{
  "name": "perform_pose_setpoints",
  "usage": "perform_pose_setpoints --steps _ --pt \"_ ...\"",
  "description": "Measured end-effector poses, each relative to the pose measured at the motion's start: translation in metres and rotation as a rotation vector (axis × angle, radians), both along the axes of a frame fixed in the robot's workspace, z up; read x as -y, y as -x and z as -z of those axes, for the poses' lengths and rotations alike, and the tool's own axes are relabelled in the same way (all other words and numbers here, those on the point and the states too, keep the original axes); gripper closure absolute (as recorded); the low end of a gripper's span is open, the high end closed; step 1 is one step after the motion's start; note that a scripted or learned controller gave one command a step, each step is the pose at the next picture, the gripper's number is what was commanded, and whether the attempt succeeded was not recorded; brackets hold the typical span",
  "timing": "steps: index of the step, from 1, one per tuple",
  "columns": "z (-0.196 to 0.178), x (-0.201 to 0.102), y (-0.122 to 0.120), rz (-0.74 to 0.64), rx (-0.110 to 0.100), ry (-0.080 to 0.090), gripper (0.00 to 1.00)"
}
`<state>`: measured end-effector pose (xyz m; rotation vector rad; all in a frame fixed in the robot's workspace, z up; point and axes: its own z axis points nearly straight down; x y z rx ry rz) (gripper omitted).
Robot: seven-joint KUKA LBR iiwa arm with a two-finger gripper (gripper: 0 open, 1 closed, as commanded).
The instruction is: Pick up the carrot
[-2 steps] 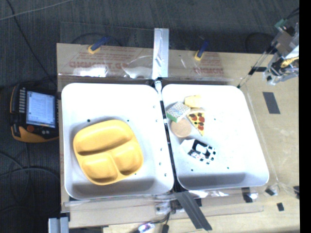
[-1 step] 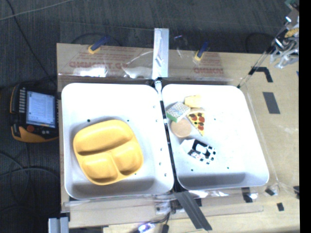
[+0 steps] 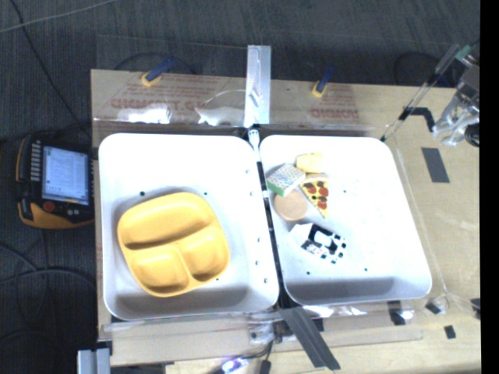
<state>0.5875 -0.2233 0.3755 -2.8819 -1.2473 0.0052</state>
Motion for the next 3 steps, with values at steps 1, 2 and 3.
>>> perform_pose_setpoints --steps 1,2,3 --pt "-0.023 -0.016 -0.038 0.082 0.0 0.0 1.0" --pt "-0.03 -0.007 -0.057 0.292 0.0 0.002 1.0" --pt "-0.042 0.0 -0.055 0.498 0.0 0.003 1.0"
